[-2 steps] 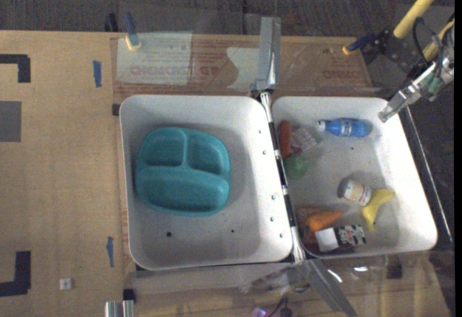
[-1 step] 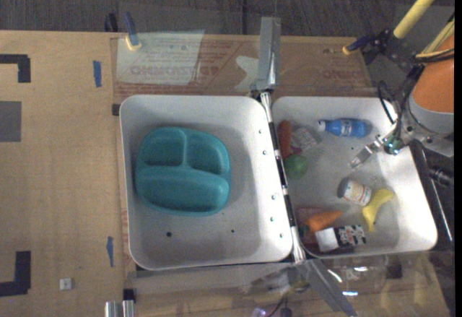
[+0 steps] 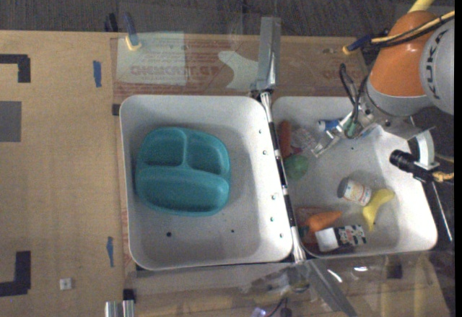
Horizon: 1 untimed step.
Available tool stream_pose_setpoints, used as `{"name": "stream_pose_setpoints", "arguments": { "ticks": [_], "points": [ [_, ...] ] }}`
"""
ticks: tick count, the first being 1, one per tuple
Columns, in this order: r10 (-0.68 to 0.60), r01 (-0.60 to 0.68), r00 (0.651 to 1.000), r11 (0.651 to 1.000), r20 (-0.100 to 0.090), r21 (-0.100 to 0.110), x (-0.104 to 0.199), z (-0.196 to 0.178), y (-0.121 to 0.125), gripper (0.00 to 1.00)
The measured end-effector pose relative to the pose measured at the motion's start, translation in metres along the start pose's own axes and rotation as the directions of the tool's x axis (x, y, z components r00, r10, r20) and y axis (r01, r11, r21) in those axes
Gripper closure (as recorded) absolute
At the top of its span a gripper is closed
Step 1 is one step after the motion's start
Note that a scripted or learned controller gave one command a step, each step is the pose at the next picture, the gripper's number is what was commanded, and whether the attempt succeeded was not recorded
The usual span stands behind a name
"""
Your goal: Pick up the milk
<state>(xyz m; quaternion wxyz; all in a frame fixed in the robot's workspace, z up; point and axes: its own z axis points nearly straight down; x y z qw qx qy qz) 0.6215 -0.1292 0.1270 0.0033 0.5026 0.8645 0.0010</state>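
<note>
The milk (image 3: 340, 237) is a small carton lying on its side, white at one end and dark-printed at the other, by the front wall of the right bin (image 3: 415, 236). An orange carrot (image 3: 323, 219) lies just behind it, touching or nearly so. My gripper (image 3: 333, 132) hangs over the back of the right bin, below the orange wrist band (image 3: 404, 55). It points down-left toward a clear plastic piece (image 3: 306, 141), well behind the milk and apart from it. Nothing from the bin is seen held.
The right bin also holds a red sausage (image 3: 285, 136), a green item (image 3: 294, 165), a small white bottle (image 3: 354, 191) and a yellow banana (image 3: 377, 206). A teal divided plate (image 3: 183, 170) lies in the left bin (image 3: 216, 243). A black cylinder (image 3: 408, 162) sticks out at the right.
</note>
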Motion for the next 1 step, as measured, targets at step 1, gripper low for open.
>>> {"name": "stream_pose_setpoints", "arguments": {
  "ticks": [1],
  "points": [
    [-0.116,0.116,0.993,0.993,-0.003,0.003,-0.0476,0.0075,-0.0617,0.00]
  ]
}}
